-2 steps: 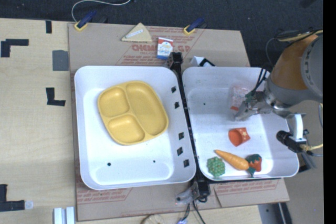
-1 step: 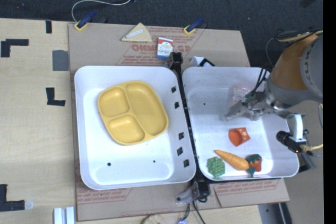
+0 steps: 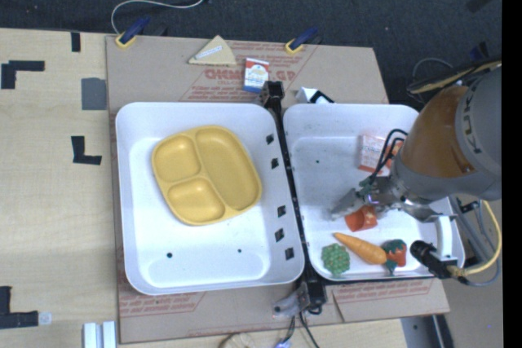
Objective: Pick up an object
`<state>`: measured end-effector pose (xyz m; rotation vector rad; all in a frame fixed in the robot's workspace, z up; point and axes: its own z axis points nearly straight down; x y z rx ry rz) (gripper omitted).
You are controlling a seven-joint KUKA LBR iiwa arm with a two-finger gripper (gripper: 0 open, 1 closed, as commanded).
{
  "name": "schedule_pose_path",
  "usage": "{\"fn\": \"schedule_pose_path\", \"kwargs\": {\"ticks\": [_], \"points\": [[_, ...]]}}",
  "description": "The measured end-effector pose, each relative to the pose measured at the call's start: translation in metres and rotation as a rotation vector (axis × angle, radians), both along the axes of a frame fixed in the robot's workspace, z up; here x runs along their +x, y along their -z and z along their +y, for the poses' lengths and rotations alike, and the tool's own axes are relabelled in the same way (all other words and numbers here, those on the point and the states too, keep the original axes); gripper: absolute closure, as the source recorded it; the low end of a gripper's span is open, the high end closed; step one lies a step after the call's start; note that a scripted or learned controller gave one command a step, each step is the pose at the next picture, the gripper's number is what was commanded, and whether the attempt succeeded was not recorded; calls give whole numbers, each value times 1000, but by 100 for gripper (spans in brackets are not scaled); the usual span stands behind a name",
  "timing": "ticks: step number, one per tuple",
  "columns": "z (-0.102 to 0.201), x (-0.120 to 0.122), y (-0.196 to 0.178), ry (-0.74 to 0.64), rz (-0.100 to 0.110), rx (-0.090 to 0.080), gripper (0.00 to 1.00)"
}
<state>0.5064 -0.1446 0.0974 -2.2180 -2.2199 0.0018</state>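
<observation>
Red is your cue: the small red piece (image 3: 362, 218) lies on the floor of the right bin (image 3: 326, 126), right under the claw (image 3: 359, 206), and it looks like the target. From above, the claw's dark tip sits at or on the piece's upper edge, but you cannot tell whether it is spread or closed, nor whether the piece is between its tips. Treat the grasp as not yet made.

To do this step well, centre the claw over the red piece before you close, and come straight down so the tips straddle it instead of nudging it aside. The piece is small and low, so go to the bin floor; a high close will likely slip off. Lift only once you see it caught.

Mind the neighbours. Just below lies a carrot (image 3: 360, 248), with a green broccoli (image 3: 335, 257) to its left and a red-and-green piece (image 3: 395, 252) to its right, all near the bin's front wall. A sideways drag could push the red piece into them. A small printed packet (image 3: 372, 149) rests further back in the same bin, well apart.

The left bin (image 3: 139, 200) holds a yellow tray (image 3: 206, 174). On the table behind the bins lie a small carton (image 3: 256, 75) and a wedge (image 3: 214, 52).
</observation>
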Motion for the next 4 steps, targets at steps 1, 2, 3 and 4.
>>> {"fn": "schedule_pose_path", "kwargs": {"ticks": [1,2,3,4], "points": [[0,0,-9,0,0,0,100],[66,46,-87,-2,-4,-1,100],[66,45,-86,-1,-2,-2,0],[46,48,11,0,-6,-2,0]]}}
